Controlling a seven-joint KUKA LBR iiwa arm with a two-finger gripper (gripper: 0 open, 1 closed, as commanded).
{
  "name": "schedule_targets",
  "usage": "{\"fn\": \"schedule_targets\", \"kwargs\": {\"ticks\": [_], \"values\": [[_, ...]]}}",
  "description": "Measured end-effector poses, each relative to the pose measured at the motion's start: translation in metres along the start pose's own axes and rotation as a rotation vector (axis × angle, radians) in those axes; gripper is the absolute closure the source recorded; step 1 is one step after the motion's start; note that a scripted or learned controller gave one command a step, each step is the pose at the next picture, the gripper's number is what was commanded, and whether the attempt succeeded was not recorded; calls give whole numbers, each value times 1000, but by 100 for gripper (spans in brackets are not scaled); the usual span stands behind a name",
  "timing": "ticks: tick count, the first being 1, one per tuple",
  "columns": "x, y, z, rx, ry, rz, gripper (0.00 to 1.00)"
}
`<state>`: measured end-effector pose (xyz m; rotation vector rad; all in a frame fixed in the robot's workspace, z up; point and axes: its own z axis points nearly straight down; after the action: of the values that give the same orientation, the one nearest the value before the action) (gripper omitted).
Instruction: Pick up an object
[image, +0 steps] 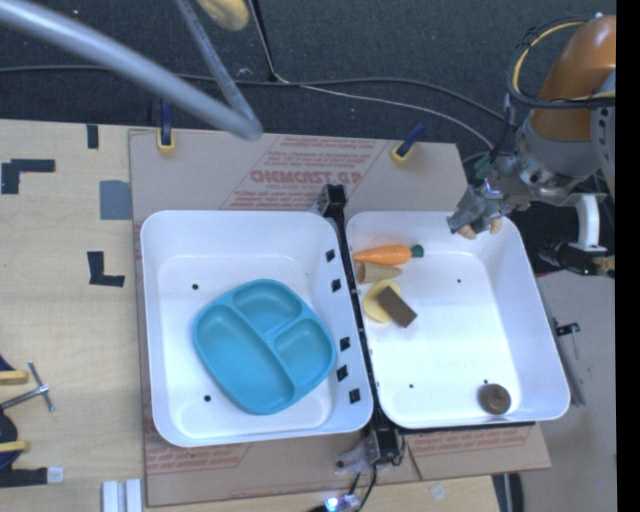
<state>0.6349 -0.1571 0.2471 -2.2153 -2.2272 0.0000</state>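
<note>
The gripper (476, 221) hangs over the far right corner of the right bin (530, 300), just at its rim, with the grey arm (560, 130) and its orange band rising behind it toward the upper right. Whether the fingers are open or closed cannot be told, since they show as a small dark cluster with something pale at the tips that is too blurred to name. There are two white bins, side by side and touching along a black clip strip. In the right bin lie three things: one toy carrot (385, 255), orange with a green tip, lying crosswise to the left of the fingers and a little nearer the camera; one yellow-and-brown wedge (388, 303), perhaps a toy slice of cake, just beyond the carrot from the fingers, near the bin's left wall; and one small round brown object (494, 398), well apart from the fingers in the near right corner. The left bin (160, 300) holds one blue divided plate (263, 345) with three compartments, far from the fingers.
</note>
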Motion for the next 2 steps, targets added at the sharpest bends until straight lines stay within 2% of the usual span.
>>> {"fn": "schedule_targets", "kwargs": {"ticks": [1,2], "values": [[53,3,-5,1,0,0,100],[111,16,9,2,0,0,100]]}}
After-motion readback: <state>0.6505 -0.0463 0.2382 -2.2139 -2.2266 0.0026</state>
